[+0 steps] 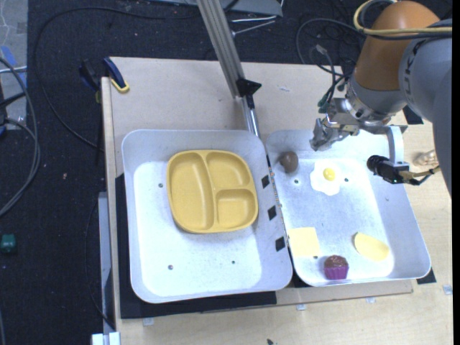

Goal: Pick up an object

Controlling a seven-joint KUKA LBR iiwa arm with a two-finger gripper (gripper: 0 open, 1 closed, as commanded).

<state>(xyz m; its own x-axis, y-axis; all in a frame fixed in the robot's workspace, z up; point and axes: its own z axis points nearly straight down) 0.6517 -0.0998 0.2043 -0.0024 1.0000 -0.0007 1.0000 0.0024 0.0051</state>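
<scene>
1. Five small objects are lying in the right bin (402, 214): a fried egg toy (327, 179) near the far wall, a brown ball (288, 161) just beside the divider between the bins, a pale yellow square (303, 241), a yellow oval piece (371, 247) and a purple cupcake (336, 267) at the near edge. The left bin (144, 214) is carrying a yellow divided plate (212, 190).

2. The gripper (323, 136) is hanging over the far edge of the right bin, above and slightly behind the fried egg toy. Nothing is sitting in its grasp, and whether it is spread or closed cannot be told from this slanted view.

3. The step in hand, as I am judging it, is choosing a target and lining up over it. The egg and the brown ball are lying nearest.

4. The ball is probably giving the better purchase, since it is standing proud of the floor, though it may be rolling away if touched off-centre. The egg is lying flat, so a descent there is needing to go right down to the bin floor.

5. Either way, the arm is needing to stay clear of the bin's far wall and the divider while descending, and to be centring over the object before closing.
</scene>
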